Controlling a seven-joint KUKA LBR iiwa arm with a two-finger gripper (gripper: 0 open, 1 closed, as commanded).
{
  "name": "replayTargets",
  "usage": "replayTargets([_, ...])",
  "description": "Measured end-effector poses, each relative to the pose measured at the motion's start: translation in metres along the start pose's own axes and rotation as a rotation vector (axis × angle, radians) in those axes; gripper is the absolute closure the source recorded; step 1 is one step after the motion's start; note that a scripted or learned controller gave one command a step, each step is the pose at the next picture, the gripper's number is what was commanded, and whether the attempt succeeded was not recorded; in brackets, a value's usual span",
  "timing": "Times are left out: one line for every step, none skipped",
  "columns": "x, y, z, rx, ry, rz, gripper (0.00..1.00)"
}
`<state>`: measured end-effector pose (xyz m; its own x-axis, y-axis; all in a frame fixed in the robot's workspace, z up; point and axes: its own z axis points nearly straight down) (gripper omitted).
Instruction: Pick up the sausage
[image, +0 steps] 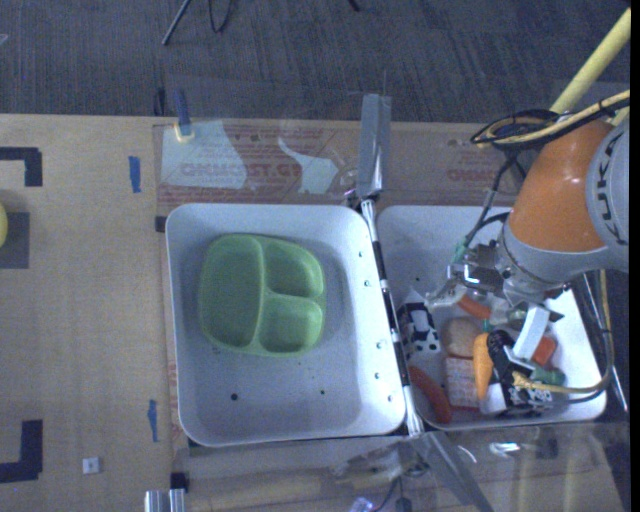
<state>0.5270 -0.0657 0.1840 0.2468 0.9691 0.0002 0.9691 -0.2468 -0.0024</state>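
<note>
While the gripper (478, 298), its state beyond our telling, hovers over the right bin (420, 240), we judge the approach must next shift to the red sausage (430, 392).

The arm (560, 200) runs off the right edge and covers the far right part of the right bin (420, 235). Beneath the wrist the heap of items is partly hidden: a tan piece (462, 335) and an orange piece (545, 350) show only in part. Whether the sausage (429, 392) touches the pink packet (462, 382) beside it cannot be told. A yellow thing (3, 226) is cut by the left edge. A grey speck (90, 464) on the bench is too small to identify.
</note>
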Motion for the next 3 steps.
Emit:
replayTargets([-0.010, 0.048, 0.071, -0.035, 0.007, -0.035, 0.00])
replayTargets([-0.086, 0.129, 0.098, -0.004, -0.001, 0.132, 0.00])
replayTargets([-0.084, 0.130, 0.088, -0.005, -0.002, 0.128, 1.00])
